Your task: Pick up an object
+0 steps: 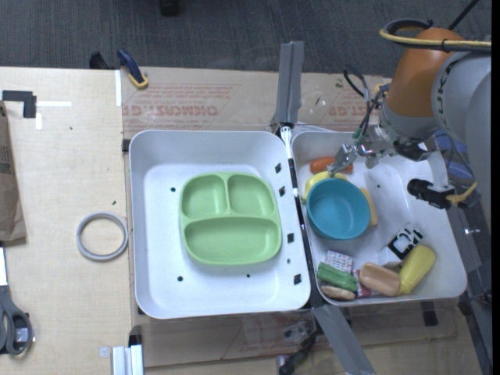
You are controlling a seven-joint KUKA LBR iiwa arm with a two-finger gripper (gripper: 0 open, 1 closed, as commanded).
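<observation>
Hovering low over the far end of the right bin (437, 287), my claw (346, 156) hangs with its finger state beyond telling, an orange piece (320, 164) just beside it and the blue bowl (337, 208) nearer the camera.

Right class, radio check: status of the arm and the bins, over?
Gripper low over right bin, nothing seen held. Blue bowl just below it, orange piece beside. Green tray alone in left bin.
</observation>
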